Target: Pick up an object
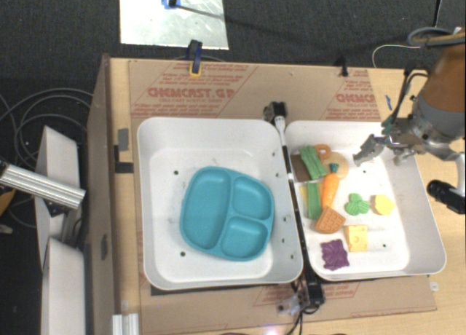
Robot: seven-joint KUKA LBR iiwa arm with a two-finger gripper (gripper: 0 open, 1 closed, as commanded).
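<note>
The right bin (419,202) holds several toy foods. A green ridged piece (313,161) and a brown ring (325,154) lie at its upper left, with an orange carrot (330,188) and a green stick (313,199) below them. Further down are a waffle (329,221), a green leafy piece (355,205), a yellow round piece (382,205), a yellow cheese block (357,237) and purple grapes (334,254). My gripper (370,150) hangs over the bin's upper right, right of the carrot and above the leafy piece. Nothing shows in it.
The left bin (164,144) holds a teal divided plate (227,212). A black clip (277,113) sits at the top of the wall between the bins. Cardboard lies under both bins, and cables run at the far left and upper right.
</note>
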